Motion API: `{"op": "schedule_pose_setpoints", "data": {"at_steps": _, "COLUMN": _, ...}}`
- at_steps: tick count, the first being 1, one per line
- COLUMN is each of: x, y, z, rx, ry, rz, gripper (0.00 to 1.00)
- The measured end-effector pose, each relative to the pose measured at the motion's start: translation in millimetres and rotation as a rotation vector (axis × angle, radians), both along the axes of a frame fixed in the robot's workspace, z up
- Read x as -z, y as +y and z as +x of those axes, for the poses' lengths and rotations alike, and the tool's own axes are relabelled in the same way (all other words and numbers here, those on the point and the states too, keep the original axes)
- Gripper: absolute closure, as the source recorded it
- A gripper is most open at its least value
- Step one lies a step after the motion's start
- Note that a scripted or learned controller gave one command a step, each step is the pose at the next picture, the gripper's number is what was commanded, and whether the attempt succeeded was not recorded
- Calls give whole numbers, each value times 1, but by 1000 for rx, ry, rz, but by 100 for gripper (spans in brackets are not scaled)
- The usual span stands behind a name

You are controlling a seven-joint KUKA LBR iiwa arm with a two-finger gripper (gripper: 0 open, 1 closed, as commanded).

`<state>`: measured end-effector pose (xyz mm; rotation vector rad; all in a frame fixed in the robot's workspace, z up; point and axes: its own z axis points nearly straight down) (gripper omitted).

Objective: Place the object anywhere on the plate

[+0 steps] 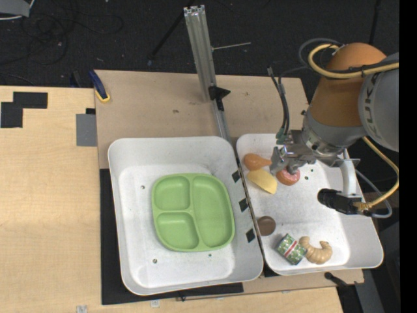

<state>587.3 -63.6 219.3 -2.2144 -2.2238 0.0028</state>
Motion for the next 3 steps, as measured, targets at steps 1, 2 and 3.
{"op": "schedule_pose_setpoints", "data": {"at_steps": 1, "x": 3, "y": 54, "z": -19, "rx": -1, "ry": 2, "rz": 1, "gripper": 100}}
{"op": "schedule_pose_setpoints", "data": {"at_steps": 2, "x": 2, "y": 102, "z": -36, "rx": -1, "ry": 3, "rz": 1, "gripper": 100}}
{"op": "schedule_pose_setpoints", "data": {"at_steps": 3, "x": -12, "y": 154, "z": -35, "rx": -1, "ry": -1, "rz": 0, "gripper": 100}}
